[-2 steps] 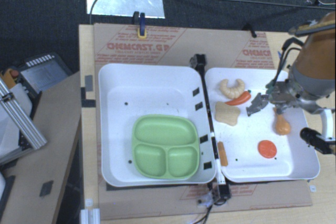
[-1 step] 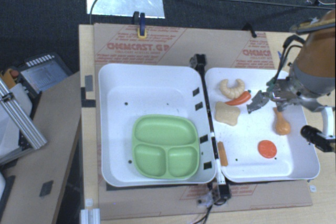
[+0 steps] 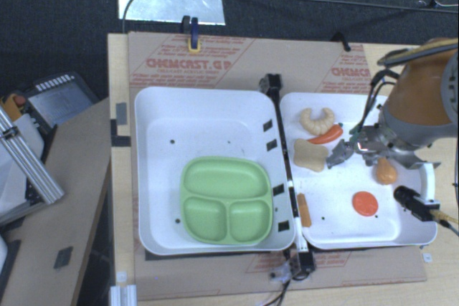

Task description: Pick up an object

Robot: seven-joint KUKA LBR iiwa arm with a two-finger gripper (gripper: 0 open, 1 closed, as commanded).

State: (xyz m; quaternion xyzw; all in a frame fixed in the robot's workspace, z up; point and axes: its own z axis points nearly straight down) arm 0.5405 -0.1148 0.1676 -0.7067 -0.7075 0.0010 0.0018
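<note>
The grey and orange arm [image 3: 423, 93] reaches in from the right side of the frame, and its jaws [image 3: 343, 153] hang low over the right bin [image 3: 401, 233] with their fingers spread apart and nothing between them. The tips are just beside a tan block [image 3: 310, 155], with a red pepper [image 3: 328, 134] and a curled pale pastry [image 3: 316, 119] a bit above. A red disc [image 3: 365, 203] lies lower right, and a green tray [image 3: 225, 198] sits in the left bin [image 3: 158, 111].
</note>
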